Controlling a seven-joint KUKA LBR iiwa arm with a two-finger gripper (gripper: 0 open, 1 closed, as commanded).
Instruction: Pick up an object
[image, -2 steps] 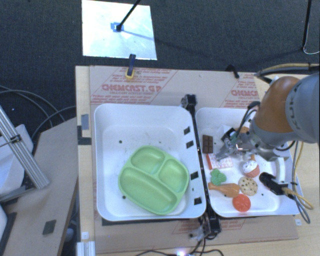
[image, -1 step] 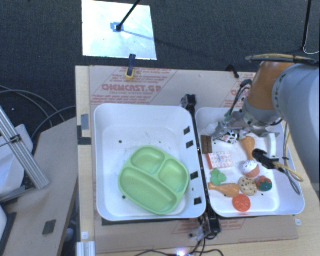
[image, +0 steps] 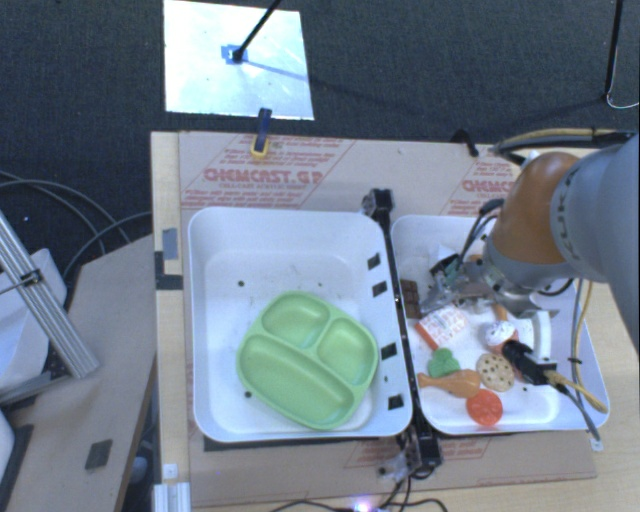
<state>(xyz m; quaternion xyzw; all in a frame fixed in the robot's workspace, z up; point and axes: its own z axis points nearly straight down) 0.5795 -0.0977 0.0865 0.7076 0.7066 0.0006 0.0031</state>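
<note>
**Mia:** What was on the left side?

**Ben:** There was a big white bin (image: 215, 300). A green plate (image: 307, 358) with three little rooms lay flat in it, near the front. The rooms had no food in them.

**Mia:** And in the middle?

**Ben:** A black strip (image: 392, 310) ran between the two bins. It touched both of them.

**Mia:** What was in the right bin (image: 425, 235)?

**Ben:** Lots of toy food, all near the front. A red and white packet (image: 441, 326) lay tilted, close to the black strip. A small green thing (image: 443, 360) sat just below the packet. A toy chicken leg (image: 452, 381) lay below that. A cookie (image: 494, 370) with dark dots was just beside the leg, on its right. A red tomato (image: 485, 407) sat at the front, just below the cookie. A small white and red thing (image: 499, 334) was above the cookie.

**Mia:** Where was the robot arm?

**Ben:** The grey arm (image: 600, 215) with its orange band (image: 525, 205) came in from the right. It hung over the right bin. The claw (image: 447, 285) was low, just above the packet.

**Mia:** Was the claw spread or pressed together?

**Ben:** I could not tell. That part looked dark and mixed up. I did not see any toy between its tips.
</note>
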